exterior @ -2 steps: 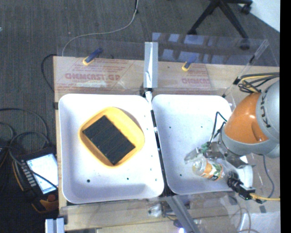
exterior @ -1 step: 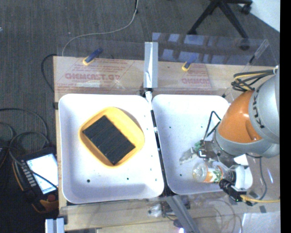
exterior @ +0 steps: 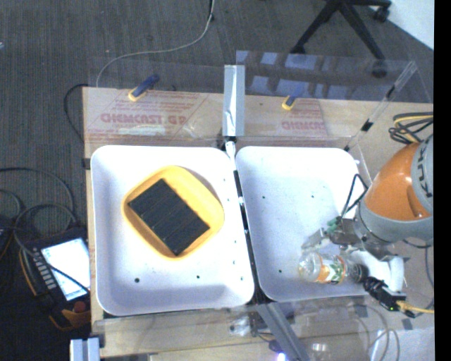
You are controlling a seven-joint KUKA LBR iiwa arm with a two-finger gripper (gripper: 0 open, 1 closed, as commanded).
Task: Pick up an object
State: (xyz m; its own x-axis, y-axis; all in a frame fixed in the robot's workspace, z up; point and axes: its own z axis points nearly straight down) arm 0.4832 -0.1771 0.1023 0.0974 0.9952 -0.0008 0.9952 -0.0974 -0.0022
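2 smooth white plastic bins (exterior: 169, 296), a clear glossy plastic bottle (exterior: 322, 268), a matt black slab (exterior: 169, 216) on yellow.

A robotics lab is showing: office chair (exterior: 345, 21) at 12 o'clock, cables (exterior: 42, 204) trailing at 9 o'clock, carpet (exterior: 42, 56) lying underneath.
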